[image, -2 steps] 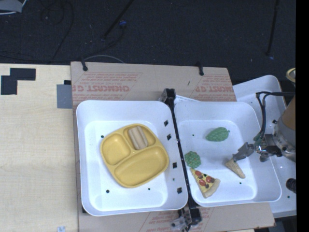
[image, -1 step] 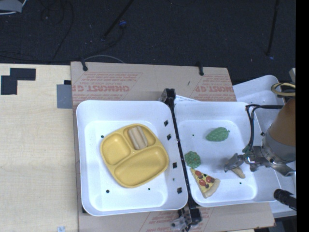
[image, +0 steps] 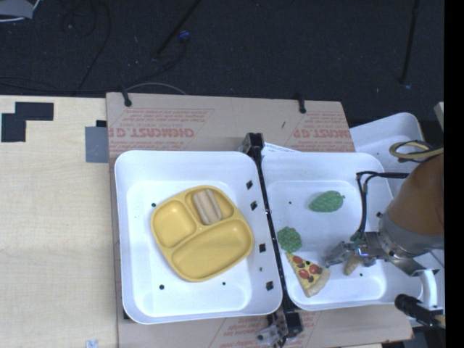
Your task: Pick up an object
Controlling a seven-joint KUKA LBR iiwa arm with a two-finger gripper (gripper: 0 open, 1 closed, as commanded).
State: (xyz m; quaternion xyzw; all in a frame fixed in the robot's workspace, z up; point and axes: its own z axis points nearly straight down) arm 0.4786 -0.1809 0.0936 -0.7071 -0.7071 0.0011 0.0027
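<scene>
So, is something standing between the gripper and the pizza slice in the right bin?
Nothing visible does. The gripper is low over the right bin, just right of the pizza slice, with bare white floor between them. The broccoli lies beyond the slice.

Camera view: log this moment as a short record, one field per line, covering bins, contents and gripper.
left bin: holds a yellow tray with three compartments
tray contents: a hot dog in the upper right compartment
right bin: holds a green leaf, broccoli and a pizza slice
broccoli and pizza: close together, near the divider between the bins
gripper: low over the right bin's right side, right of the pizza
held object: none visible between the jaws
arm: enters from the right
</scene>
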